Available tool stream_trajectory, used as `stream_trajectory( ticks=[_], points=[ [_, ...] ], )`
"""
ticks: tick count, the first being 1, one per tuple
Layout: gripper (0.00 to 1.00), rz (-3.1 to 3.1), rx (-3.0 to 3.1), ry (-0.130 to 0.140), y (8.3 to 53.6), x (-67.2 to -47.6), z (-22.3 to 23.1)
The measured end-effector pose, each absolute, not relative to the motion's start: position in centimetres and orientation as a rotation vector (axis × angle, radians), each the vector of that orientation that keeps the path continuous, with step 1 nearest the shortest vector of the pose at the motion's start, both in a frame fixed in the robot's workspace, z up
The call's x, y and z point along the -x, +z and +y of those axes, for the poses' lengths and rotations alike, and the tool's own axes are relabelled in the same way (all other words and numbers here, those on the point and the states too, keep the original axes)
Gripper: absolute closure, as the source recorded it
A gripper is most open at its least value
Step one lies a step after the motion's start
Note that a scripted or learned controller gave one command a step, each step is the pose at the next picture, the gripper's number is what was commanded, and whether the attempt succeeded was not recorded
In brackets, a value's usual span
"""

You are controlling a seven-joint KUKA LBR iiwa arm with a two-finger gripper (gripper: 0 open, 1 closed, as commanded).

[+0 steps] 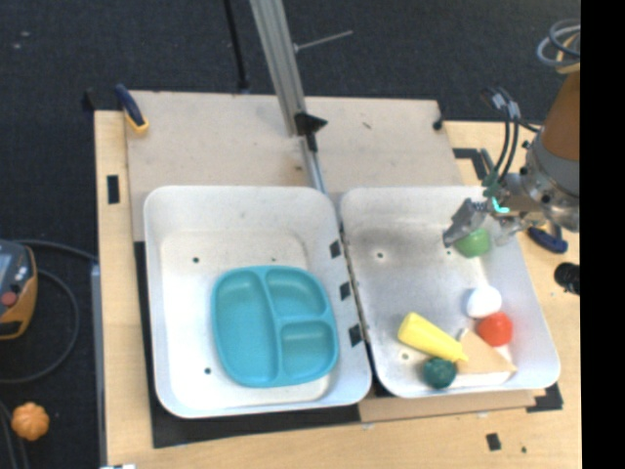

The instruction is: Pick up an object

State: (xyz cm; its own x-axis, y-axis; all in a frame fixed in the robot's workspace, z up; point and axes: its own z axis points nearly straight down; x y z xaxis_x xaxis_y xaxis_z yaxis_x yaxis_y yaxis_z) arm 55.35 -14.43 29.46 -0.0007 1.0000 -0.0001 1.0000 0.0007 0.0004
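Two white bins sit side by side on the table [244,140], and the arm [559,135] reaches in from the right, its wrist bent down over the far right part of the right bin [391,233]. Its gripper [471,231] hangs low there, right at a green ball [475,244]; the ball shows just under the grey fingers, but whether they are closed on it or merely beside it cannot be told. Nearer the front right corner of that bin lie a white ball [482,301] with a red ball [496,329] touching it, a tan wedge [483,358], a yellow block [428,336] tilted across the floor, and a dark green lump [438,372] at the yellow block's lower end. The left bin [186,213] holds a teal tray [273,323] with three compartments, lying flat toward its front. A slanted metal rail [278,57] rises behind the bins, and a small orange pumpkin [29,419] lies off the table at the lower left.
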Motion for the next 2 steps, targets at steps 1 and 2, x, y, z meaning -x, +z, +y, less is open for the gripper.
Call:
stream_trajectory(
  ticks=[1, 2],
  points=[
    [0.0, 2.222, -2.219, 0.001, 29.5, -55.4, -14.4],
    [0.0, 2.222, -2.222, -0.003, 25.3, -55.2, -14.4]
  ],
)
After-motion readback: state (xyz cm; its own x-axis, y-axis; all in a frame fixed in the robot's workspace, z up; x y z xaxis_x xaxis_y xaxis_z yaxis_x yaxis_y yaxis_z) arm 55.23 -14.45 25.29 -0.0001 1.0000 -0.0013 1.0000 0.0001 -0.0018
